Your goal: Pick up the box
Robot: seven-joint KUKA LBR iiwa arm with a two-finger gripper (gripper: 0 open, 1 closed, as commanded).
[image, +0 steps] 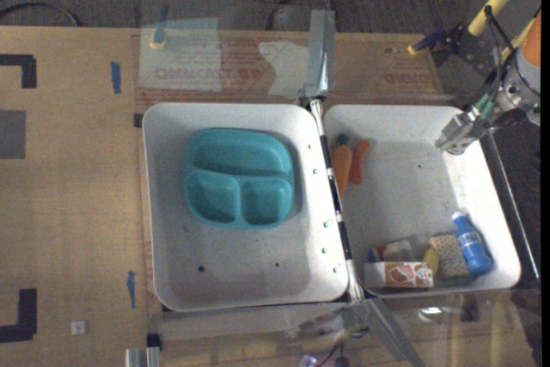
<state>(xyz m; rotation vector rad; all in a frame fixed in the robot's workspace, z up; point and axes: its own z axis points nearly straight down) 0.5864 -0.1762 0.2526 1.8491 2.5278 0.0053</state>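
The box (399, 273) is a small white carton with red print, lying on its side against the near wall of the right bin (404, 185). My gripper (453, 139) hangs over that bin's far right corner, well away from the box and above it. Nothing is between its fingers that I can make out.
The right bin also holds a carrot (343, 167) and an orange piece (358, 161) by its left wall, a blue bottle (472, 243) and a tan waffle-like piece (449, 255) at the near right. A teal divided plate (241, 178) lies in the left bin (172, 262).
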